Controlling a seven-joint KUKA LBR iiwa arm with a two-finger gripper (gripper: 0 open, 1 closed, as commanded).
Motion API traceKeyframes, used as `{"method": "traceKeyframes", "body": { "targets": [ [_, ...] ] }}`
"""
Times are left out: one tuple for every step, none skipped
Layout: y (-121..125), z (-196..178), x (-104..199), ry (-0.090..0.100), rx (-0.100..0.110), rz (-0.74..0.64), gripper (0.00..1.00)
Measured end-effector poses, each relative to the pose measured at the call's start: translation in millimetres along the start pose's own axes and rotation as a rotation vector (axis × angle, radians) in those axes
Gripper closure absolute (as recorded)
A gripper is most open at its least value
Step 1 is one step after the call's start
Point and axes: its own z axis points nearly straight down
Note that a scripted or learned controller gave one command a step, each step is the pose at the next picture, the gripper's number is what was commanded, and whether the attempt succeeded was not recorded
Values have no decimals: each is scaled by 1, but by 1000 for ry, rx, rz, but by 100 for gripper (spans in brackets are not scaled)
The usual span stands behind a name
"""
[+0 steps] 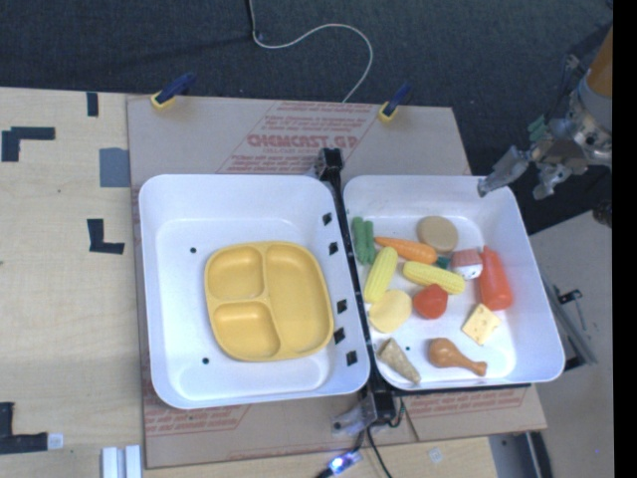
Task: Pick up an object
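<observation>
The right bin (528, 267) holds several toy foods: a tan cookie (437, 233), a carrot (405, 249), two corn cobs (380, 273), a tomato (430, 302), a red pepper (495, 279), a cheese wedge (482, 324), a drumstick (456, 355), a lemon-coloured piece (390, 311) and a green bean (363, 239). My gripper (521, 174) hangs above the far right corner of that bin, outside its rim, with its fingers spread and nothing between them.
The left bin (169, 267) holds a yellow divided plate (267, 300). Both bins rest on a cardboard sheet (289, 137) held by two clamps. A white cable (309, 38) loops at the back. The arm's wrist (587, 118) sits at the right edge.
</observation>
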Motion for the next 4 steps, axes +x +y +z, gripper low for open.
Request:
{"method": "traceKeyframes", "body": {
  "targets": [
    [2,-8,1,-3,-12,-3,0],
    [0,56,6,-2,-7,-4,0],
    [-6,106,14,-3,-8,-3,0],
    [-7,169,17,-3,-9,-4,0]
  ]
}}
